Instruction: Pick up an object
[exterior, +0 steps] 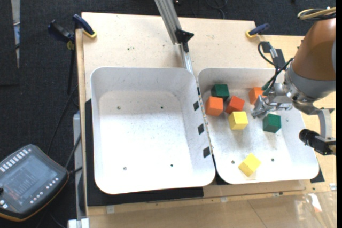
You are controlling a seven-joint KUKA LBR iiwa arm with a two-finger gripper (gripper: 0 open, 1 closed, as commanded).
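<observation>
On the bench, a pale board w/ specks, sit two shallow white bins side by side. Left bin is the bigger patch of white, floor bare apart from a few dark dots. Right bin holds all the blocks. Arm comes in from the right, orange band over a grey wrist, hanging above the right bin's far right part. Metal rail runs at a slant from the top down to the gap btw. the bins. Handheld control pad lies bottom left, off the bench, on dark floor.

Gripper is low over the right bin, approx. btw. an orange block and a green one; fingers are too small and blurred here, so can't tell if apart or together, and no block visibly sits btw. them.

Blocks, all in right bin:
- green block, far side, by the bins' shared edge
- orange block, just below it
- red-orange block, touching or nearly touching it
- yellow block, just in front of those
- green block by gripper, right beside the tip
- orange block behind gripper, partly hidden
- yellow block near front, apart from the rest, tilted
</observation>
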